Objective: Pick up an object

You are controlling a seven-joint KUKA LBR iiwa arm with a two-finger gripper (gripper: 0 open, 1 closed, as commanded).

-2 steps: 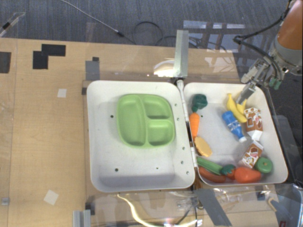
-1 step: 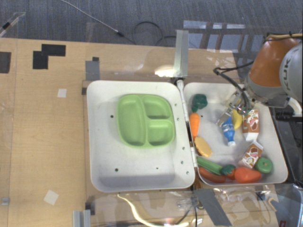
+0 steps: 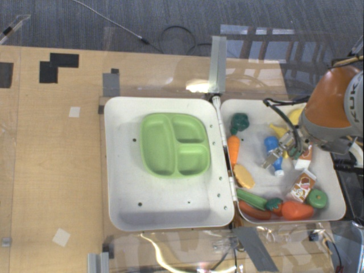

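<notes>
Hovering over the right bin (image 3: 339, 206), your gripper (image 3: 282, 151) sits just right of the blue bottle (image 3: 272, 147), whose long axis runs top-left to bottom-right; whether the fingers are open, you cannot tell.

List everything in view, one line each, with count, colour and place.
Bins: 2, white, side by side on the bench.
Divided plate: 1, light green, middle of the left bin.
Toy carrot: 1, orange, right bin, left side.
Dark green toy: 1, right bin, upper left.
Yellow oval toy: 1, below the carrot.
Cucumber-like toy: 1, green, near the bottom edge.
Blue bottle-like toy: 1, right bin centre, by the gripper.
Small carton: 1, white and red, lower right.
Green round toy: 1, lower right corner.
Orange-red toy: 1, bottom edge.
Arm: 1, grey and orange, over the right bin.
Gripper: 1, low over the right bin's centre.
</notes>
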